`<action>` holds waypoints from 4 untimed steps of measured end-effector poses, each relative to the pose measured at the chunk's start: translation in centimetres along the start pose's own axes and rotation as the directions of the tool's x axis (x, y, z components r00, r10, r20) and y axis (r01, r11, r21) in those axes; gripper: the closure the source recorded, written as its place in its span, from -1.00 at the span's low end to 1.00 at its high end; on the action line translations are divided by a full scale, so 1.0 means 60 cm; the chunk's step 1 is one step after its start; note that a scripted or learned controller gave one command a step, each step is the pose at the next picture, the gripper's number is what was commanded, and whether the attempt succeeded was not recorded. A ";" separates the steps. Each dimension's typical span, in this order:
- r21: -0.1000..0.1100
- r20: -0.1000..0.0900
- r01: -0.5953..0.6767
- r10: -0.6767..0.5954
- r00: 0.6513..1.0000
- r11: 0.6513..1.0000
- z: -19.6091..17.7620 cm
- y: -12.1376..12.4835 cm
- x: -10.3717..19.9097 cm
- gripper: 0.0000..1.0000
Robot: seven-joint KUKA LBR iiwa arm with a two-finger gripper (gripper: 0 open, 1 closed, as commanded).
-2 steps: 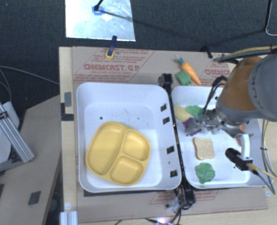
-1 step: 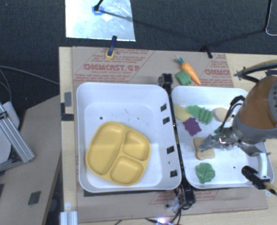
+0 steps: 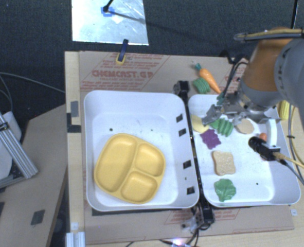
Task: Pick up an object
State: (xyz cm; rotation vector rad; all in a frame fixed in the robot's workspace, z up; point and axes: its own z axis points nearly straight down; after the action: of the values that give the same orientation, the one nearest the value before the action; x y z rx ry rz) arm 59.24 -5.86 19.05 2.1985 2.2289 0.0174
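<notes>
The fingers (image 3: 217,113) hang low over the right bin (image 3: 283,189), just above a green ridged toy (image 3: 223,126); I cannot tell how far apart they stand or whether they grip it. A purple piece (image 3: 210,138) lies beside it, toast (image 3: 224,163) nearer me. The left bin (image 3: 97,104) holds a yellow tray (image 3: 130,167).
</notes>
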 end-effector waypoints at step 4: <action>0.007 0.003 -0.009 0.008 1.000 1.000 0.171 -0.080 -0.205 -1.00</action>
State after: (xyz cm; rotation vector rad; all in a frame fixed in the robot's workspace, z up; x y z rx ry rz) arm 54.78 -18.24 8.72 2.2098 2.2214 0.0069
